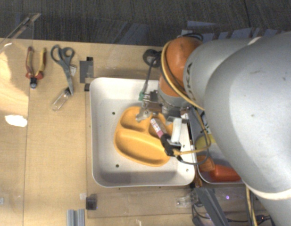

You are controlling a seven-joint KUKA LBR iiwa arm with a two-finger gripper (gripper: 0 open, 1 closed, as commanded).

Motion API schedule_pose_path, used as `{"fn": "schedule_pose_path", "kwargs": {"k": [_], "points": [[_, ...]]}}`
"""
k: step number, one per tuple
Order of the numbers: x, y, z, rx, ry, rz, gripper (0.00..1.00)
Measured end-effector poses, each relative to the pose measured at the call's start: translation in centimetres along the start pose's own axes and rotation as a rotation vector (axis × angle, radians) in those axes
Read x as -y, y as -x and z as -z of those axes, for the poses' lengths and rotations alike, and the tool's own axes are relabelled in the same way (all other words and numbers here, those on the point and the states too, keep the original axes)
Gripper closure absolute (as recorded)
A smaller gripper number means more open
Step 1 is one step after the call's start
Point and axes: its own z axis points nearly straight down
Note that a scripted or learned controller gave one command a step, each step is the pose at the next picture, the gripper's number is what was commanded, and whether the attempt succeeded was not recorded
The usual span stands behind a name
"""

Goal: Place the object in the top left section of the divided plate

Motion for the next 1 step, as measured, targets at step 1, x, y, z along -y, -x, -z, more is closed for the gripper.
{"fn": "schedule_pose_path", "kwargs": {"k": [1], "points": [[-0.13,-0.08,1.10,-0.001,0.003,0.005,1.00]]}}
